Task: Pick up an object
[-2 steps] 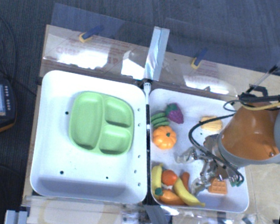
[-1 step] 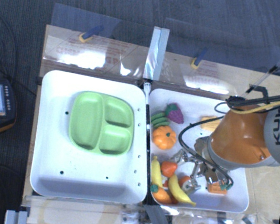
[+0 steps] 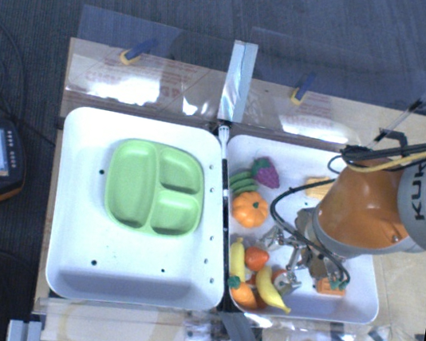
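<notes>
Bearing the letters "KU", the glossy arm point(image 3: 401, 207) lowers its gripper point(image 3: 303, 271), whose pincer state is unclear, over plastic fruit point(image 3: 250, 209).

Counter point(image 3: 421, 277): light wood top, two shallow white bins directly on it, touching side by side. Taking the left bin point(image 3: 81, 184) as landmark: right bin point(image 3: 361, 300) sits just right of it, clear plastic sheeting point(image 3: 154, 87) w/ glare lies along the counter behind both. Bare wood strip shows right of the right bin.
</notes>
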You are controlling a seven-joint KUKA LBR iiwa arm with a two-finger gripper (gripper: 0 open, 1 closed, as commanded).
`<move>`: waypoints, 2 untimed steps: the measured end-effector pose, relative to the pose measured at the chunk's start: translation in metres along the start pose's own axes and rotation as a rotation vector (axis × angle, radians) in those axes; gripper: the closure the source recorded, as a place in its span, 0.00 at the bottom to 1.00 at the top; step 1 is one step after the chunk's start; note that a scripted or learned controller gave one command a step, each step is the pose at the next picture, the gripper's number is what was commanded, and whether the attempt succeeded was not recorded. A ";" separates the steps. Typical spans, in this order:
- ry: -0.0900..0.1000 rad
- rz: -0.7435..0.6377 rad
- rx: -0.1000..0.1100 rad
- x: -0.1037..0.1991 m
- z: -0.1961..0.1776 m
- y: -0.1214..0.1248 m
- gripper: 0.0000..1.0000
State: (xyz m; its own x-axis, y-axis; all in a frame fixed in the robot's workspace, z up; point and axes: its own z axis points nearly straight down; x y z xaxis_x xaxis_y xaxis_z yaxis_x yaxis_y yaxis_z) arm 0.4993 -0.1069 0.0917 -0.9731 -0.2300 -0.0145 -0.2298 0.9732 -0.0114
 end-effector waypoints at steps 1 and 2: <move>-0.009 -0.001 0.004 -0.004 -0.013 0.000 1.00; 0.002 -0.029 -0.004 -0.024 -0.010 -0.080 1.00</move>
State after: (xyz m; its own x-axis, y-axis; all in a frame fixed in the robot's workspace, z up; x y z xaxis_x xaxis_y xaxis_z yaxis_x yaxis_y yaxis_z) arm 0.5413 -0.1788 0.1026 -0.9661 -0.2580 -0.0127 -0.2579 0.9661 -0.0075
